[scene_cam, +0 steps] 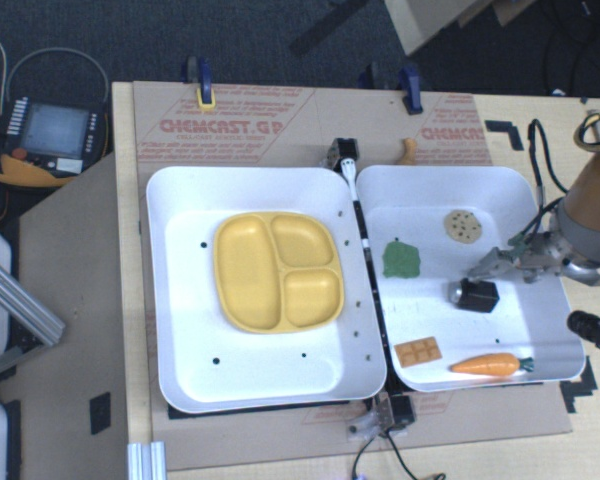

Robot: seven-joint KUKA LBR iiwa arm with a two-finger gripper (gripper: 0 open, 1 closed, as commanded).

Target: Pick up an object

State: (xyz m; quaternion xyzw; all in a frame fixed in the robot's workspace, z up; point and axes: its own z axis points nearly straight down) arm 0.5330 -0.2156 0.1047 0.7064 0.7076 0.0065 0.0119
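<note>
The right bin [435, 183] holds a round cookie [463, 227] toward the back and a green leafy piece [401, 259] near its left wall. A tan cracker [417, 351] and an orange carrot [490, 365] lie along its front. My gripper [528, 258] reaches in low over the right side of this bin, right of the green piece and in front of the cookie. Nothing shows between its fingers.
The left bin [180, 268] bears a yellow divided plate [277, 270] at its middle. A black divider with a connector [346, 158] runs between the bins. Blue clamps [203, 80] grip the board's far edge.
</note>
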